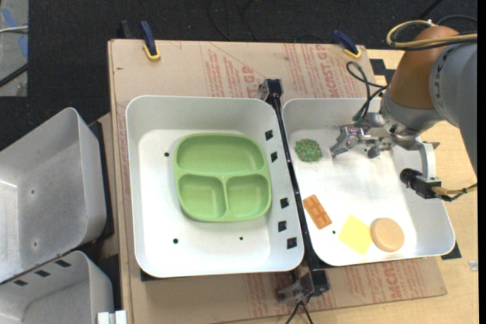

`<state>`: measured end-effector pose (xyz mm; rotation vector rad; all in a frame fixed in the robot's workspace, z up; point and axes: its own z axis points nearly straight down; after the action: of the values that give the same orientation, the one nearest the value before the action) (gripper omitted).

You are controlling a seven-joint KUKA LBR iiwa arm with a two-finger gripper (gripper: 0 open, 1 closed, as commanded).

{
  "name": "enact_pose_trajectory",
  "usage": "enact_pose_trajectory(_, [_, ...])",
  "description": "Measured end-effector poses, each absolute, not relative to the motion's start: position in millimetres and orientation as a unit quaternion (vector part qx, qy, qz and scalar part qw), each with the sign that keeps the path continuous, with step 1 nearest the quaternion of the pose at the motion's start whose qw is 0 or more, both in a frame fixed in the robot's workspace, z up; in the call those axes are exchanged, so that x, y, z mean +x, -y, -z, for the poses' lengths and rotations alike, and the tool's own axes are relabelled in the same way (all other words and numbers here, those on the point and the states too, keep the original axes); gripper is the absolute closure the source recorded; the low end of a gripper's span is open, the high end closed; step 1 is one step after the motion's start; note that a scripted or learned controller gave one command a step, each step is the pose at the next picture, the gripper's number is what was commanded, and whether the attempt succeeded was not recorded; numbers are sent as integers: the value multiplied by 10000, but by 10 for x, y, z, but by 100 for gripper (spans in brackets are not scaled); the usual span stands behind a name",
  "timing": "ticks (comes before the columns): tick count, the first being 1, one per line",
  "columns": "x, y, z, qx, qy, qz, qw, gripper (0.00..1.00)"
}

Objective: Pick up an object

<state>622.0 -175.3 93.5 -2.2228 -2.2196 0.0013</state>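
gripper (348,139) upper right of frame | fingers look spread, nothing pinched | your broccoli (308,149) sits just left of it, slightly lower

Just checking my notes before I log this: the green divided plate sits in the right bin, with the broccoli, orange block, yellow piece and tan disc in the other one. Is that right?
Not quite. The camera view shows the green divided plate in the left bin; the broccoli, orange block, yellow piece and tan disc lie in the right bin.

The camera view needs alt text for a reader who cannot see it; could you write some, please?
The gripper hangs over the right bin beside a green ball; an orange block, yellow square and tan disc lie nearer. The left bin holds a green tray.
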Motion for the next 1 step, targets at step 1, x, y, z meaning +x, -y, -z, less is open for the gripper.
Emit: enact_pose_trajectory(1, [6230,1755,-1063,-7077,7065,7,-15,100])
